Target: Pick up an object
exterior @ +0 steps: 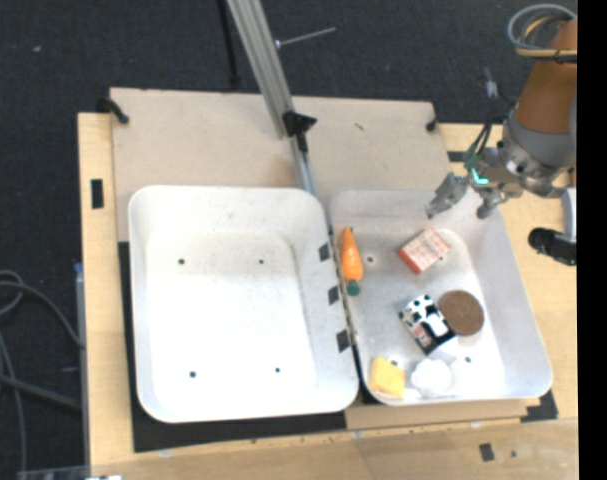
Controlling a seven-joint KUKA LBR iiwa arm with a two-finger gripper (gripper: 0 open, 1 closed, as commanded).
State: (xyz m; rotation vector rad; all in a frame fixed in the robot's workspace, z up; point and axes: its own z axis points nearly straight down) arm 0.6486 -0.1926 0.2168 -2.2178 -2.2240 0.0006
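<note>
Nearby, orange box, brown disc (touching black-white cube), carrot.

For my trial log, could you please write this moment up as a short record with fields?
arm: reaches in from the right, orange band above the wrist
gripper: fingers open, above the right bin's far edge, holding nothing
right bin: orange carrot-shaped toy, pink box, black-and-white block, brown disc, yellow block, white round lid
left bin: white, beside the right bin
nearest object to gripper: pink box
task state: nothing picked up yet
</note>
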